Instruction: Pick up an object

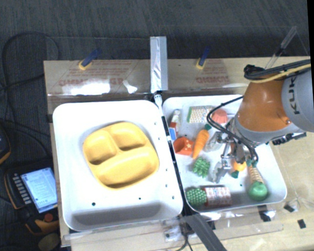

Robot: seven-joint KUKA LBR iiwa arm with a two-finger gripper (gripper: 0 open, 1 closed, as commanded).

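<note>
Your shiny metal two-finger gripper (pixel 224 165) hangs low in the right white bin (pixel 275 165); you cannot tell its grip. A bumpy green toy (pixel 201 167) sits just left of it.

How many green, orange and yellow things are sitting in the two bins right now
Green: 3 – spiky piece, round piece, ball
Orange: 2 – carrot, orange block
Yellow: 1 – divided tray
Total: 6
</note>
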